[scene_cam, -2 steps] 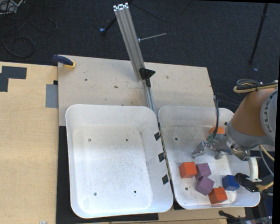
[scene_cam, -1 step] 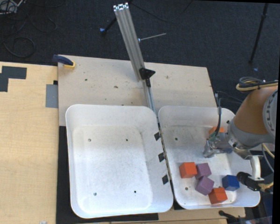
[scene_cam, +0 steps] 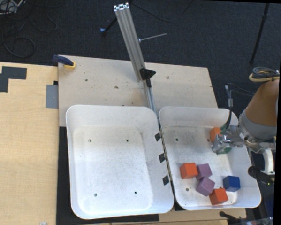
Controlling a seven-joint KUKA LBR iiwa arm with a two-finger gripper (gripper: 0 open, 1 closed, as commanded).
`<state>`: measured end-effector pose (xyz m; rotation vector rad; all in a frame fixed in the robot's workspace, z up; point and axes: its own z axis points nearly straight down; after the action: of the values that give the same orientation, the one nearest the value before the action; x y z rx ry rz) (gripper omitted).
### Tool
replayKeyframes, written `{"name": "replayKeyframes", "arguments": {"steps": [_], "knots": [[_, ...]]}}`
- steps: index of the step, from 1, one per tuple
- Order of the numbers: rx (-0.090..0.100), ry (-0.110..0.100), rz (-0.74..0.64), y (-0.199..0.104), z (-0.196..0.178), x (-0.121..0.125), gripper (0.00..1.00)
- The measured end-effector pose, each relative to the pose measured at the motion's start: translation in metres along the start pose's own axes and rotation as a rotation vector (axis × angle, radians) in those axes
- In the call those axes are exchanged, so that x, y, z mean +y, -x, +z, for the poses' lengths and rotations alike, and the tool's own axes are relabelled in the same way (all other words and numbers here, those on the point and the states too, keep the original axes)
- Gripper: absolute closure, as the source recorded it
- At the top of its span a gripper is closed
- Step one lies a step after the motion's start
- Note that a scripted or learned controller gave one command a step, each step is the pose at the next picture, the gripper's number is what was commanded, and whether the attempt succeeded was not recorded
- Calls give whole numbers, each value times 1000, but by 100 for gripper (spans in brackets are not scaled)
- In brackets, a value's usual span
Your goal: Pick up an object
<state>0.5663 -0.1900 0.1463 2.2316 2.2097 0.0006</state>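
Risk lies in the right bin's (scene_cam: 249,197) far corner: the end effector (scene_cam: 221,146), its opening impossible to judge, sits against an orange block (scene_cam: 215,133) near the wall, which may block a clean grasp.

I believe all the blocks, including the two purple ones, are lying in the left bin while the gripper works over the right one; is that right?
Not quite: the blocks are in the right bin, not the left bin. The camera view shows the two purple blocks there, and the gripper is over that same bin.
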Motion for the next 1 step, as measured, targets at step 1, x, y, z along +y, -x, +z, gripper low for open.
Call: {"name": "replayKeyframes", "arguments": {"steps": [1], "knots": [[0,1,-9,-2,-43,-2,100]]}}
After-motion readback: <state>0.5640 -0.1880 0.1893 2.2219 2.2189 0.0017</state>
